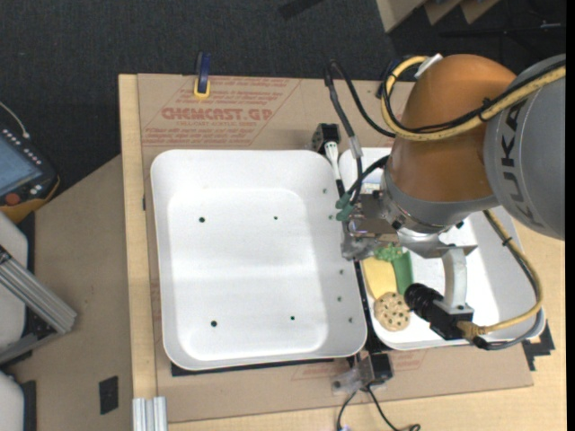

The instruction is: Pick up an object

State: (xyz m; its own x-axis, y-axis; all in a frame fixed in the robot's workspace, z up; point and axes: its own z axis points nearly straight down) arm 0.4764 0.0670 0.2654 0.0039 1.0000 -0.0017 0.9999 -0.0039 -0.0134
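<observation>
Overhead, the arm [467, 142] covers most of the right bin [503, 281], so much of that bin's contents is hidden. Left bin [243, 259] holds no objects. Right bin holds, at its near-left corner, a yellow block [381, 279], long axis near-to-far, a green piece [398, 260] and a round cookie [392, 312]. Gripper [368, 232] state: cannot tell.
</observation>
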